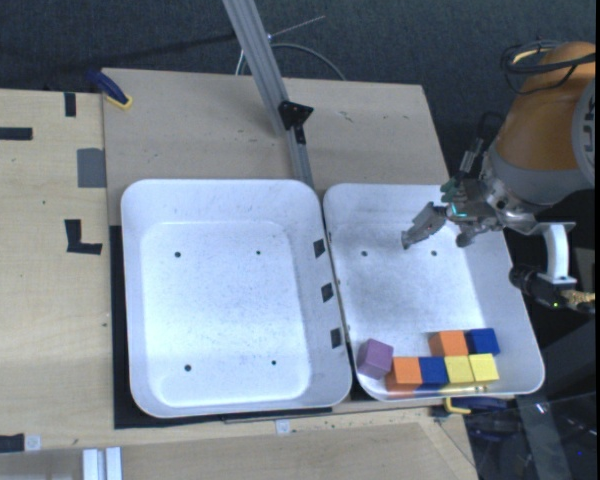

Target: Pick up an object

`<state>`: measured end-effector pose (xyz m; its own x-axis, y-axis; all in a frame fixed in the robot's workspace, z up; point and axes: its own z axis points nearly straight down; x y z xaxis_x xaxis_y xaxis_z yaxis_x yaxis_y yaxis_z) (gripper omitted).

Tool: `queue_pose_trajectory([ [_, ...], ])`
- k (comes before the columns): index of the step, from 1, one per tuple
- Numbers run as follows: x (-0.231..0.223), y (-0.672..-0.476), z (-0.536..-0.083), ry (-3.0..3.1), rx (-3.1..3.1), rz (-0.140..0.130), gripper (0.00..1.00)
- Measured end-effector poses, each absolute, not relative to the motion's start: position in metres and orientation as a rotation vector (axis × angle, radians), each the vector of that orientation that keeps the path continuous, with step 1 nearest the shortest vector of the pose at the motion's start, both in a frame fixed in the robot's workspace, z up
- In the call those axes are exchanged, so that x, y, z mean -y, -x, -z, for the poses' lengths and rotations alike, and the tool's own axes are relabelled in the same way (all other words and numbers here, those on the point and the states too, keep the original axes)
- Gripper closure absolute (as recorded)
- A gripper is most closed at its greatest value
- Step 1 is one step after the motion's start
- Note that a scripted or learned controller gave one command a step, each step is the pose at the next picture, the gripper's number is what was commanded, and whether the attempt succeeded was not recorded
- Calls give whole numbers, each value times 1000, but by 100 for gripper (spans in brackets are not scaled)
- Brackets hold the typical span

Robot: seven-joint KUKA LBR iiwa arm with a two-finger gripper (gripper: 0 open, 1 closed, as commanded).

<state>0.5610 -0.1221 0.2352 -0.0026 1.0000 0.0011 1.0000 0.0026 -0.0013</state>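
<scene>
Arm [545,118] enters from the right, orange band uppermost, wrist angled down and to the left. Gripper [442,226] extends leftward, its two fingers [420,230] spread apart with nothing between them.

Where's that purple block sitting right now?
The purple block lies in the right bin, at its near-left corner, just left of the orange block.

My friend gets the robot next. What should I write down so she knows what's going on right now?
Gripper: over the upper part of the right bin, jaws apart, nothing between them.
Blocks: all at that bin's near edge, a purple block beside a cluster of orange, blue and yellow blocks.
Left bin: no blocks in it.
Done: nothing picked up yet.
Left: go down to a block, grip it, lift it.
</scene>
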Motion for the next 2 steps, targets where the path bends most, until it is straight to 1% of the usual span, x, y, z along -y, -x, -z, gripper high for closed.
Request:
queue_pose_trajectory([
  [1,88,-536,-142,2213,2216,-10,0],
  [2,137,-513,-89,2224,2214,-5,0],
])
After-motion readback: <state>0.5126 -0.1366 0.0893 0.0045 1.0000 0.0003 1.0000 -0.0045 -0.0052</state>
